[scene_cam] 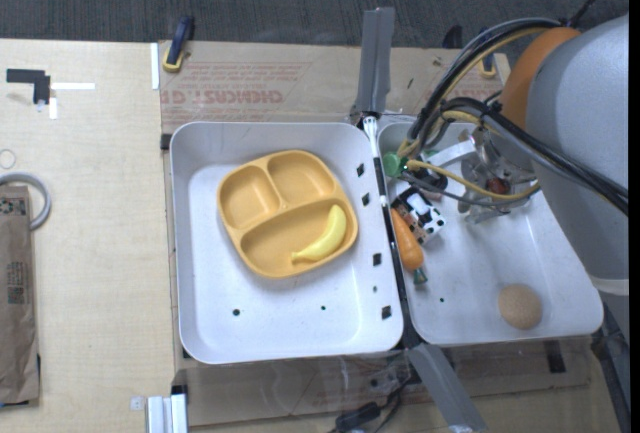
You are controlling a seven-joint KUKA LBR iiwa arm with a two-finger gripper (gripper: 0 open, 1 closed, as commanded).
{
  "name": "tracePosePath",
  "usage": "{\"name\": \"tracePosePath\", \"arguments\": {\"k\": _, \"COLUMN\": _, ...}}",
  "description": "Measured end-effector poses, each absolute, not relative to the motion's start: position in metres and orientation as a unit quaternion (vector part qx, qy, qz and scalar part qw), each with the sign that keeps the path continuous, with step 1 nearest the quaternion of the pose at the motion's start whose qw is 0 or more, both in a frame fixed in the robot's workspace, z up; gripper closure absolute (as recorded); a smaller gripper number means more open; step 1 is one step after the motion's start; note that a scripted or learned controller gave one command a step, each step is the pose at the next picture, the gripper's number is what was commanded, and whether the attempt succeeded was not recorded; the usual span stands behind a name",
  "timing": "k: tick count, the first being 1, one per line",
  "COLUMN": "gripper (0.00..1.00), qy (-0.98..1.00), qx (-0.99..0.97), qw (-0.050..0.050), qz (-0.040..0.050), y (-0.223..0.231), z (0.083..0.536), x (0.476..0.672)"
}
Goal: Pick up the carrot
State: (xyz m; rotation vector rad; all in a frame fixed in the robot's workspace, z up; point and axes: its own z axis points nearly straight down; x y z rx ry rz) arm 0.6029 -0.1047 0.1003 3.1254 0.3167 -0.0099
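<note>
The orange carrot lies in the right bin, pressed along its left wall, with its green stub pointing toward the front. My gripper hangs low over the bin's left side, right beside the carrot's upper end and seemingly touching it. Cables and the wrist hide most of the gripper. Nothing is visibly lifted.
A round tan ball rests in the front right of the right bin. In the left bin sits a yellow divided plate holding a banana. The arm's grey bulk covers the right bin's far right.
</note>
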Motion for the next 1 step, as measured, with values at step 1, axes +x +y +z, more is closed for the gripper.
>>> {"name": "tracePosePath", "arguments": {"k": 1, "gripper": 1.0, "qy": 0.102, "qx": 0.995, "qw": 0.0, "qz": -0.0045, "y": -0.1055, "z": 0.1091, "x": 0.6026}}
